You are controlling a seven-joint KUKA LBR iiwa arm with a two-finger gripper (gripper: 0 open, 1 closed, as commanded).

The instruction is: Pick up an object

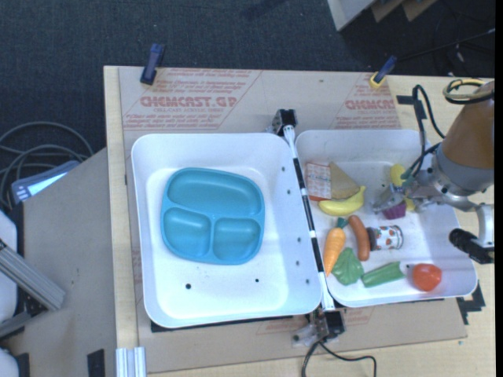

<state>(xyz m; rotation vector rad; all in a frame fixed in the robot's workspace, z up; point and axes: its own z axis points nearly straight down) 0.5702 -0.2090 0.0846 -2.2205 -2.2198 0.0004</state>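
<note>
Toys crowd the right bin (440,144), and the hand (397,199) sits low among them at the end of the grey arm (464,163), which comes in from the bin's far right side. What the next move turns on is the small purple piece (395,209), perhaps a toy eggplant, lying right under the tip of the hand, touching it or nearly so; it is too small and too blurred to tell its long axis. Whether the hand is spread or pressed together cannot be told from this slant, and nothing can be seen pinched in it, so I would not count anything as held yet. Just beside the hand, on the side away from the arm, lies the banana (343,205), its long axis running roughly across the bin toward the divider. Below the hand, toward the bin's near edge, the little can with a face (387,237) lies on its side, with the sausage (359,236) and carrot (334,246) beyond it, both lying lengthwise toward the near edge. The green pepper (383,274) and tomato (426,276) lie farther off along the near wall. The left bin (149,171), holding a blue divided plate (212,214), is well apart from the hand. My judgement is that the purple piece is the nearest candidate, needing almost no sideways travel.
</note>
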